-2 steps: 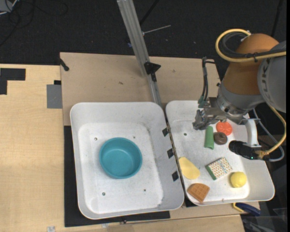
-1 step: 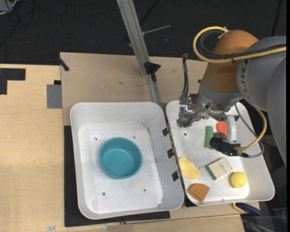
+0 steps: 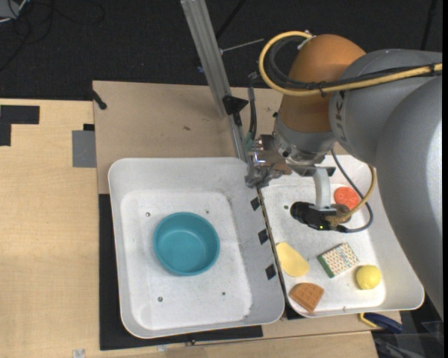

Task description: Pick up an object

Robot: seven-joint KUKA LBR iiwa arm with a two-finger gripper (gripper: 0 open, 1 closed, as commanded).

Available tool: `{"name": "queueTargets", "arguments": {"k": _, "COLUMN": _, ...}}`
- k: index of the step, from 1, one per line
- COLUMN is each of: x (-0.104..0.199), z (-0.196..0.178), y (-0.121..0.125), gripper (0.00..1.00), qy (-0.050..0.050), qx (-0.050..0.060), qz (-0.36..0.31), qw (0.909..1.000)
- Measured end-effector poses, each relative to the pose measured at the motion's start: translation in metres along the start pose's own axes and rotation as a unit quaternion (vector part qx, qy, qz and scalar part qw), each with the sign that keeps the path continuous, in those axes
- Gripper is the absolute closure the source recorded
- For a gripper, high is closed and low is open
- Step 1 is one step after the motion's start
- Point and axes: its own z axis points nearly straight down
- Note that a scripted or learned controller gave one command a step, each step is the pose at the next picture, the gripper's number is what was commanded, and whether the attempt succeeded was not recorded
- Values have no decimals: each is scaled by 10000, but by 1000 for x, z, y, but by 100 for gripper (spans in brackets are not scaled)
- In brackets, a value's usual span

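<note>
Gripper (image 3: pixel 263 163) at right bin's (image 3: pixel 358 304) 11 o'clock corner; closed or not, can't tell. Teal bowl (image 3: pixel 185 243) mid left bin (image 3: pixel 134 192).

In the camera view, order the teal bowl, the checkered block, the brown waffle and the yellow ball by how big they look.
1. teal bowl, clearly largest.
2. checkered block and brown waffle, too alike to rank.
3. yellow ball, smallest, though only slightly.

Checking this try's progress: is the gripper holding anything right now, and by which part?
It cannot be told. The gripper is at the back corner of the right bin, its grip hidden from the camera; no object visibly sits in it.
</note>
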Motion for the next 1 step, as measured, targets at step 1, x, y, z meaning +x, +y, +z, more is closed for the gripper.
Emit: {"name": "queueTargets", "arguments": {"k": 1, "x": 46, "z": -15, "y": 5, "gripper": 100, "qy": -1, "qx": -6, "qz": 5, "qw": 10000}}
